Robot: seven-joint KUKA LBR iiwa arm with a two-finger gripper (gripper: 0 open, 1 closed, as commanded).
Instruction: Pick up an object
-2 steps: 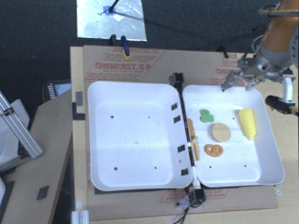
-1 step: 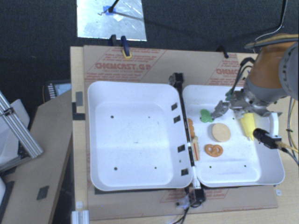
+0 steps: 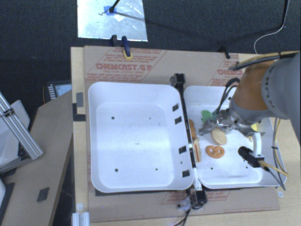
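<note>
An orange pretzel (image 3: 215, 151) lies flat on the right bin's floor. Just above it rests a pale tan oval piece (image 3: 218, 136). A small green item (image 3: 207, 114) sits farther up, partly hidden.

- Left shallow white plastic bin (image 3: 106, 126), well to the left of the gripper (image 3: 210, 127).
- Tan cardboard sheet with red print (image 3: 141, 65), lying under both bins, reaching behind and left of the gripper.
- Shiny silver foil square (image 3: 112, 13), on the dark floor far up-left of the gripper.
- Yellow clamp (image 3: 127, 48) on the cardboard's far edge, well apart from the gripper.
- Silver aluminium rail (image 3: 19, 131), far to the gripper's left.
</note>
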